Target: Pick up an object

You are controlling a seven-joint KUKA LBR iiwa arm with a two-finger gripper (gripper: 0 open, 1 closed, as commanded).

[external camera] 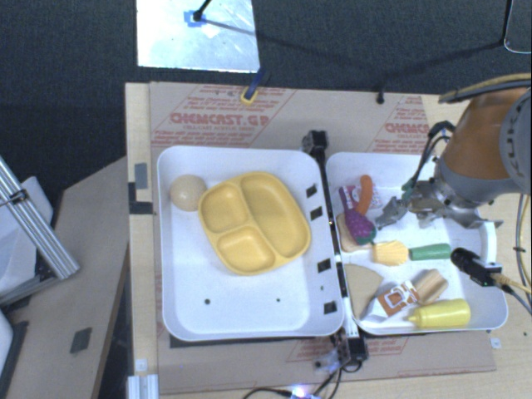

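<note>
The table (274, 106), a board surface printed with red lettering, carries two shallow white plastic bins side by side. The left bin (191, 298) is occupied by a yellow three-compartment plastic tray (249, 220), with a pale beige ball (188, 191) just beside the tray's upper-left corner. The right bin (490, 306) holds the candidate objects for picking: a yellow squeeze bottle (437, 313) near the front wall, a corn cob with a green handle (409, 252), a tan wedge-shaped piece (363, 279), a tan bread-like block (430, 283), a small orange-and-white carton (397, 298), a purple toy vegetable (360, 224) and an orange-red sausage-shaped piece (366, 189). The grey arm (490, 152) is extended over the right bin, and the hand (397, 210) is positioned low, near the purple toy vegetable. Whether the hand is spread or pressed together cannot be told. No object is seen between its parts, and every item is judged to be lying in the bin; the pick is therefore assessed as not yet accomplished, with grasping and lifting left to be done.
</note>
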